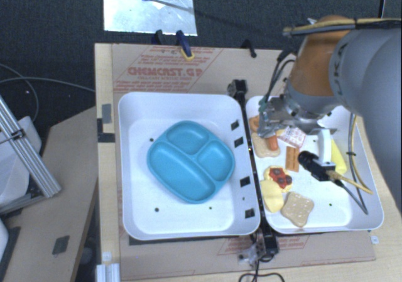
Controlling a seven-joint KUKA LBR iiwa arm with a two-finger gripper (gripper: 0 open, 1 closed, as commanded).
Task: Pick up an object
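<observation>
The task names no particular object, so the likeliest candidate is whatever lies closest under the jaws. They hang low over the far left corner of the right bin, close to the wall it shares with the left bin. Just on their near side, touching or almost touching their tips, lies a small orange-red piece. It is oblong, and its long axis seems to run from far to near, roughly parallel to the dividing wall. I judge that a short drop straight down, shifted slightly nearward, would bring the jaws onto it.

Just to the right of that piece is a pink-and-white packet, with an orange stick on its near side. Both crowd the target, so a closing grasp could catch one of them too. Nearer in the bin lie a red piece, a pale yellow lump and a tan cracker, all well apart from the jaws.

The arm reaches in from the right, its orange band high over the far edge of the bin and the wrist pointing down and leftward. Whether the jaws are released or clenched I cannot tell, as the tool body hides them. Nothing can be seen between them. The blue plate sits alone in the left bin on the surface.
</observation>
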